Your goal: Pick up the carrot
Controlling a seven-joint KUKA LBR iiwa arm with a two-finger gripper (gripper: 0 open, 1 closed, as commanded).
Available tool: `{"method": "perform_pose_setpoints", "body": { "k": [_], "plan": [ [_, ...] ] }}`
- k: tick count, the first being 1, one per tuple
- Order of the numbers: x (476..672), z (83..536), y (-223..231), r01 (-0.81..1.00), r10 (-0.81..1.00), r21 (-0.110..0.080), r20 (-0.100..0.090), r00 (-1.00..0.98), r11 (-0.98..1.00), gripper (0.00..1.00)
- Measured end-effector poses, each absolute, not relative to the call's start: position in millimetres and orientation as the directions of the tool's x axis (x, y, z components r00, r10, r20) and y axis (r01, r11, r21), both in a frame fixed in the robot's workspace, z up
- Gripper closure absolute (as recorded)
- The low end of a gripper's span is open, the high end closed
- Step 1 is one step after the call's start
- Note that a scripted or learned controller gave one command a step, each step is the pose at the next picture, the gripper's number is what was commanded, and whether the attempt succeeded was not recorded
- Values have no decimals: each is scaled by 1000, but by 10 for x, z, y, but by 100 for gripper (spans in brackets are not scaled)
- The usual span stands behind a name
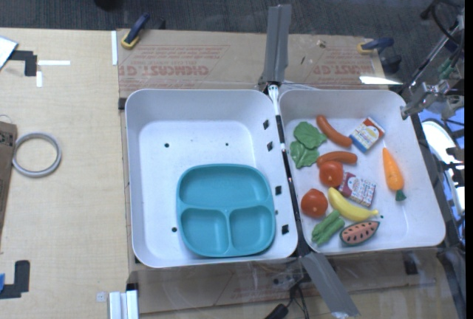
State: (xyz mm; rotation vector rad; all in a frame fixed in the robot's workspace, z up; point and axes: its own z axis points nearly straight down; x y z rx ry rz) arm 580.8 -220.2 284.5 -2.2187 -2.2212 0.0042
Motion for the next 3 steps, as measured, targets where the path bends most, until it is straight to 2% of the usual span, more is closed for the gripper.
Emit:
{"method": "perform_pose_setpoints", "body": {
  "k": [1,2,3],
  "plan": [
    [5673,2064,-2221,997,997,-4,0,79,-79,0],
    [5346,1014,-2111,997,997,-1,8,75,-75,0],
    [5120,1156,-2116,995,995,-2,1,-99,99,0]
  ]
}}
